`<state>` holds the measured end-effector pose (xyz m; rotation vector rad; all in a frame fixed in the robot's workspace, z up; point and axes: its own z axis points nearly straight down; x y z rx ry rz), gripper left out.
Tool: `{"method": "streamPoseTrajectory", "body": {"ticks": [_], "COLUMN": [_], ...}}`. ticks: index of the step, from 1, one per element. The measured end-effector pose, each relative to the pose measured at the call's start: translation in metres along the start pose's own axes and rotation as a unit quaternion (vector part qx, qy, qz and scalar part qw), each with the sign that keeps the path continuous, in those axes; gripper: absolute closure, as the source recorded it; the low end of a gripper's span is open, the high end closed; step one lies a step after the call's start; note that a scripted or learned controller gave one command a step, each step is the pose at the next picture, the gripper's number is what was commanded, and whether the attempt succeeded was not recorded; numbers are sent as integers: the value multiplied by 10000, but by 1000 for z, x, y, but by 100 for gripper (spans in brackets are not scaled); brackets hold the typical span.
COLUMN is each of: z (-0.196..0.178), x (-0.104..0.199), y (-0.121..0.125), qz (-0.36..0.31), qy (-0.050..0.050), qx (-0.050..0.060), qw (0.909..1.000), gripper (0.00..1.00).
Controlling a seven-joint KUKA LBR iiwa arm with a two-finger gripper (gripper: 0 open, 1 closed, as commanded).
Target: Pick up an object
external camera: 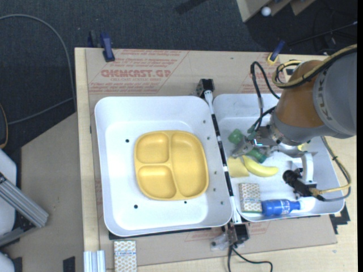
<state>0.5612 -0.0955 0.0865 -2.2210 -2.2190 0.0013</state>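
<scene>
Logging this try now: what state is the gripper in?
Gripper: low in the right bin, by the green object and banana; open or closed cannot be told.

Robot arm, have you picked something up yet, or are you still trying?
Not yet, it seems. Done: the arm has reached into the right bin, with its gripper low beside the banana and a green thing. In hand: nothing I can see. Left: grab one and lift it. The bottle and small box lie untouched.

The claw [249,145] hangs low in the right bin [332,205] above the banana [258,168], beside a green object [235,135].
</scene>
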Motion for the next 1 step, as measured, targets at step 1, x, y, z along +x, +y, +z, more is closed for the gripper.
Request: {"method": "streamPoseTrajectory", "body": {"ticks": [1], "z": [1], "x": [-1], "y": [-16], "qz": [-3], "qy": [-2], "qx": [-12], "qw": [10000], "gripper": [0]}}
